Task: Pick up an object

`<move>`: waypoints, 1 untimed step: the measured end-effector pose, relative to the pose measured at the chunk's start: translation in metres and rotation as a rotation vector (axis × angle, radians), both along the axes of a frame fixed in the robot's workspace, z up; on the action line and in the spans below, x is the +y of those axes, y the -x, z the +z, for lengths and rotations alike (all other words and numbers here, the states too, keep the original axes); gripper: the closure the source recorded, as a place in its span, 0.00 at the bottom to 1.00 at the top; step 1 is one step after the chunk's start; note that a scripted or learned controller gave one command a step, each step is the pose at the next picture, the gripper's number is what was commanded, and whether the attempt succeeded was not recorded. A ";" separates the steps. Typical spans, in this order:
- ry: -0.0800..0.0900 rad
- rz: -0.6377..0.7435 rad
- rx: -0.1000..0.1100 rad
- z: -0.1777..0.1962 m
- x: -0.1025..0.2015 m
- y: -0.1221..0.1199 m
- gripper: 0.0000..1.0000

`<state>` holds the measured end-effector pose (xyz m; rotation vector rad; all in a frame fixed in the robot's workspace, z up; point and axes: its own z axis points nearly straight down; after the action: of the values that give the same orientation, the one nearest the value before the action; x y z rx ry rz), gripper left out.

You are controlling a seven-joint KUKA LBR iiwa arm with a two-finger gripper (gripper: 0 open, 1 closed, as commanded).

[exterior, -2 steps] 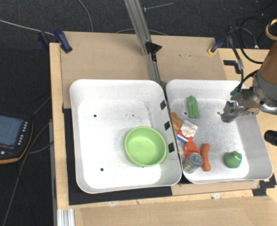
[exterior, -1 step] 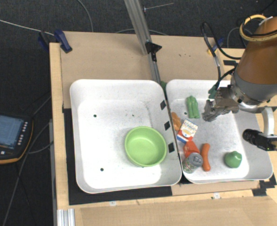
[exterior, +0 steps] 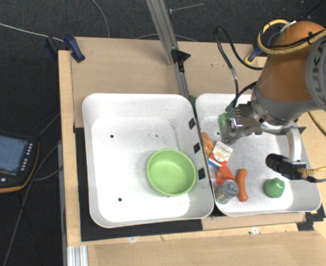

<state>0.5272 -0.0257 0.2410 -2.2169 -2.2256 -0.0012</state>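
Nearest, a round light-green plastic bowl (exterior: pixel 171 172) sits in the left white bin (exterior: pixel 104 126). Over the right white bin (exterior: pixel 301 201), the grey two-finger gripper (exterior: pixel 233 127) hovers; whether it grips anything cannot be told

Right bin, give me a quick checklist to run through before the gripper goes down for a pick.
1. Gripper is over the right bin, near its left side: ok.
2. Something already held: cannot tell; the wrist hides the underside.
3. Small carton sits just below the gripper in the camera view and looks like the nearest target: ok.
4. Crowding: not ok; the carton, an orange piece, a red piece and a can lie packed along the left wall.
5. Easier targets: ok; the carrot and green ball lie apart.
6. Green bowl is in the left bin, out of the way: ok.
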 end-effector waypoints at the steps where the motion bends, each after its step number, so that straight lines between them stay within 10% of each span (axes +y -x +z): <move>1: 0.000 0.001 0.001 -0.011 0.049 -0.005 1.00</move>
<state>0.5321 0.0236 0.2296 -2.2155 -2.2255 0.0000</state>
